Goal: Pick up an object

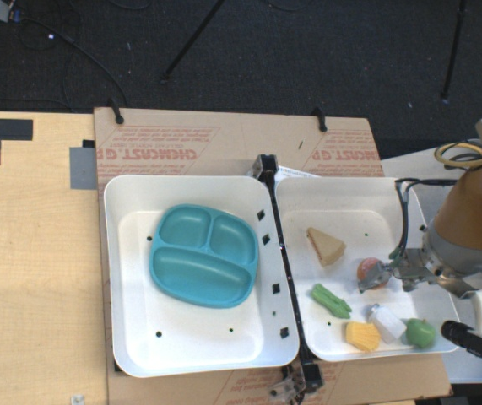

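Note:
The right bin (342,199) holds several small items. A tan wedge (327,246) lies near its middle. Toward the front lie a green pea pod (332,300), a yellow block (362,336), a small white piece (386,322) and a green round fruit (421,333). A red-orange rounded object (369,271) sits right of the wedge. My gripper (389,272) reaches in from the right, low in the bin, with its tip right against the red-orange object. Whether the object is between the tips is hidden by the gripper body.
The left bin (131,310) contains a teal divided plate (204,255). A black divider (278,268) separates the two bins. The arm's grey wrist and orange band (467,218) hang over the right bin's right wall. Cardboard lies behind the bins.

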Available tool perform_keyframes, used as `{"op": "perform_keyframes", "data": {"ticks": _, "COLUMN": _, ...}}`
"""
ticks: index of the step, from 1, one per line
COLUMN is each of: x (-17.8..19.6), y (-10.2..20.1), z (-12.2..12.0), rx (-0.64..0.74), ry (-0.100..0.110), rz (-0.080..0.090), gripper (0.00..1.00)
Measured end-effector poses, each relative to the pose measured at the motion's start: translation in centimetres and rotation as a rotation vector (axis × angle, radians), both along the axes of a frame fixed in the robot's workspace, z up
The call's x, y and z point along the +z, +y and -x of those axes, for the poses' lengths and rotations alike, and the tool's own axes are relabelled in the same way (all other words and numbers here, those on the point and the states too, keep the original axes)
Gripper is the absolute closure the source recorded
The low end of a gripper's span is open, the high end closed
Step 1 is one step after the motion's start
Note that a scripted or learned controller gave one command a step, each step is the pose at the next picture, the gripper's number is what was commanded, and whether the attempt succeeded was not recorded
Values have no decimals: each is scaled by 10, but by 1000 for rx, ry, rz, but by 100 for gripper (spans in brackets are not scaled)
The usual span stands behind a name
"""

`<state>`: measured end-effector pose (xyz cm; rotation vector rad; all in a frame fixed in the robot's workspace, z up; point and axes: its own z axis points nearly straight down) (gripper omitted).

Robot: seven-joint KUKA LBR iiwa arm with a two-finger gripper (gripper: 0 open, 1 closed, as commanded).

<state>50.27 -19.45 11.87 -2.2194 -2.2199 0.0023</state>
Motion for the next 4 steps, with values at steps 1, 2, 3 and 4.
{"op": "perform_keyframes", "data": {"ticks": 1, "x": -32, "y": 1, "z": 0, "rx": -1, "ry": 0, "rz": 0, "gripper": 0}}
{"op": "perform_keyframes", "data": {"ticks": 2, "x": -20, "y": 0, "z": 0, "rx": -3, "ry": -1, "rz": -1, "gripper": 100}}
{"op": "perform_keyframes", "data": {"ticks": 3, "x": 37, "y": 2, "z": 8, "rx": -1, "ry": -4, "rz": 1, "gripper": 100}}
{"op": "perform_keyframes", "data": {"ticks": 4, "x": 83, "y": 4, "z": 0, "rx": 2, "ry": -6, "rz": 1, "gripper": 100}}
